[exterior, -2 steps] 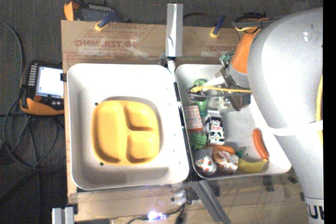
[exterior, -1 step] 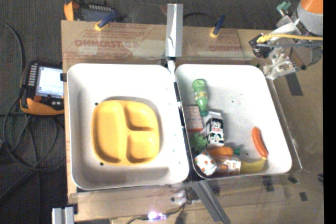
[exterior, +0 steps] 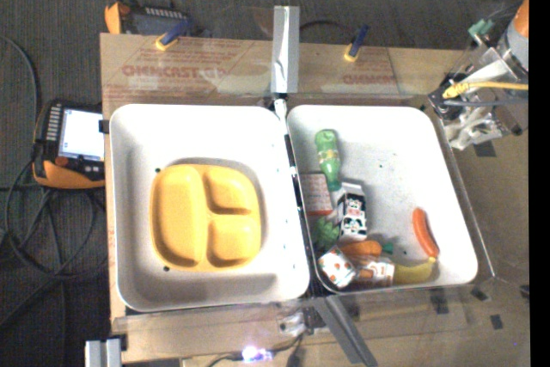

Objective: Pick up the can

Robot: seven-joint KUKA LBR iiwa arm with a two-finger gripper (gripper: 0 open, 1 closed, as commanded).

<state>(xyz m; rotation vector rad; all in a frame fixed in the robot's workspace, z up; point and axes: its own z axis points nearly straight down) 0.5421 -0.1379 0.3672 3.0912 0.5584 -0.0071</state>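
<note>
So here's what we're looking at. The right bin (exterior: pixel 397 155) is crowded along its left wall and front edge. Its back and middle are bare white plastic, so that's where the open room is.

The can (exterior: pixel 337 269), as best we can make it out, is the small rounded red-and-white thing in the front-left corner. It sits tight against the bin's front wall. An orange carrot (exterior: pixel 362 249) touches it from behind, and a little white-and-orange pack (exterior: pixel 378 272) is just beside it on the right. It's boxed in on most sides.

A yellow banana (exterior: pixel 414 271) curves along the front edge. A glossy red sausage (exterior: pixel 425 232) lies near the right wall, apart from the pile. Farther back along the left wall there's a green plastic bottle (exterior: pixel 326 152) on its side and a flat brownish-red pack (exterior: pixel 316 193). A black-and-white carton (exterior: pixel 352 214) sits beside them.

The left bin (exterior: pixel 122 185) holds a smooth yellow divided tray (exterior: pixel 206 215), with bare rim all round it.

The gripper (exterior: pixel 468 118) hangs outside the right bin's back-right corner, over the brown bench (exterior: pixel 198 69) and well away from the can. It's a blur of grey metal and yellow cable, and we can't tell whether it's open or closed.
</note>
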